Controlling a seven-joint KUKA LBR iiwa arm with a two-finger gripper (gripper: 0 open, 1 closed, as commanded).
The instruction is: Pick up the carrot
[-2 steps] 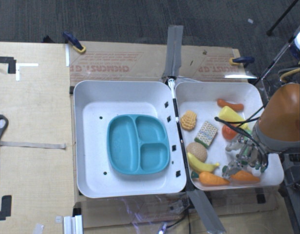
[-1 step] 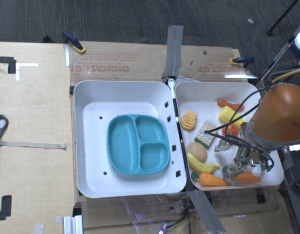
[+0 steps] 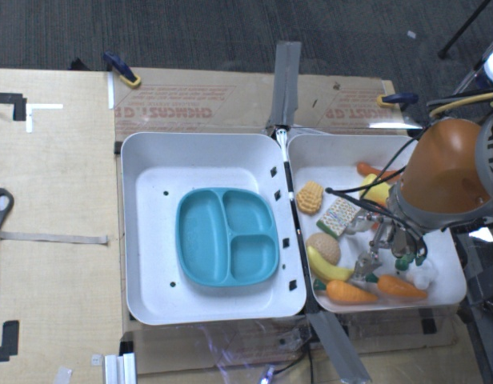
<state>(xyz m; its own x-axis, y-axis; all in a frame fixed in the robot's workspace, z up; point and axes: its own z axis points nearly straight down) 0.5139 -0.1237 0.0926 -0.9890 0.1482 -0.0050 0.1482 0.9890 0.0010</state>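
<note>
Camera view: right bin point(image 3: 446, 290) holds two carrots point(image 3: 348, 293) along its near wall, a banana point(image 3: 326, 267), a corn cob point(image 3: 310, 198) and other toy food; hand point(image 3: 365, 272) low, just above the left carrot, finger spread indiscernible; left bin point(image 3: 142, 222) holds a teal divided tray point(image 3: 228, 236).
</note>
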